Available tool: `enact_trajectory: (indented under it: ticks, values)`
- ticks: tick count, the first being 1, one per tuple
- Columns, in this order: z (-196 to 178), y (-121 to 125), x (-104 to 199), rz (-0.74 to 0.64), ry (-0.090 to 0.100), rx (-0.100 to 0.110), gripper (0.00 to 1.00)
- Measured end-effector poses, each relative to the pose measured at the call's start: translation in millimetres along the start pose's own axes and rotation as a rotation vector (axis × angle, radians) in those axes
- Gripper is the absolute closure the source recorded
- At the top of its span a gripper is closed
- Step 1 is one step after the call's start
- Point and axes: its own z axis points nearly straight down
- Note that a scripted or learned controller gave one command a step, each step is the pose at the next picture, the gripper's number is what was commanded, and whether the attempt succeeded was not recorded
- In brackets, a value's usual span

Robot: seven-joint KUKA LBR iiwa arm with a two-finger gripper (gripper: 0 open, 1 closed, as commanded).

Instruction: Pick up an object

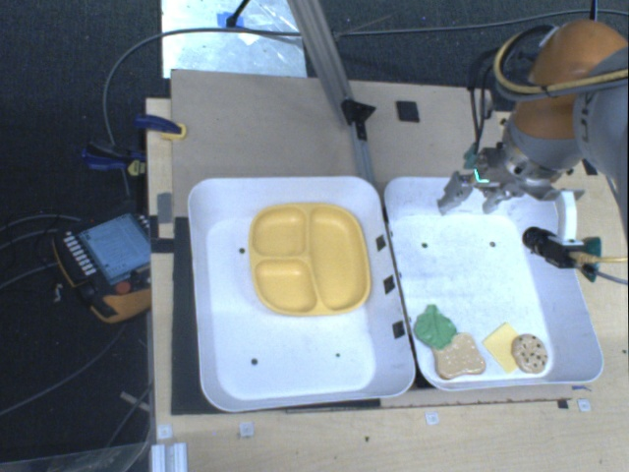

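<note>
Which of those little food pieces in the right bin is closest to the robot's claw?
The green leaf. It lies highest in the cluster, nearest the gripper; the toast, cheese and cookie sit lower, by the bin's near edge.

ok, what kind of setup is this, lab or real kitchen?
Most likely a robot lab bench, not a kitchen. Two white bins sit on a board with loose cables around it, the arm's gripper hovers over the right bin, and the food and yellow tray look like toys.

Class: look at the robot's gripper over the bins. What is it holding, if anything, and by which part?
Nothing. The gripper hangs open above the far end of the right bin, with no object between its fingers.
</note>
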Motion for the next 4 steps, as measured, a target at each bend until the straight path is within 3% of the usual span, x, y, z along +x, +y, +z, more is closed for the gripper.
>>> enact_trajectory:
  ticks: [1, 3, 4]
  values:
    - [-0.9, 0.6, 0.0, 0.000, 0.000, -0.002, 0.00]
    - [104.2, -6.6, -7.0, 0.003, -0.001, -0.001, 0.00]
    - [89.9, -4.6, -7.0, 0.003, -0.001, -0.007, 1.00]
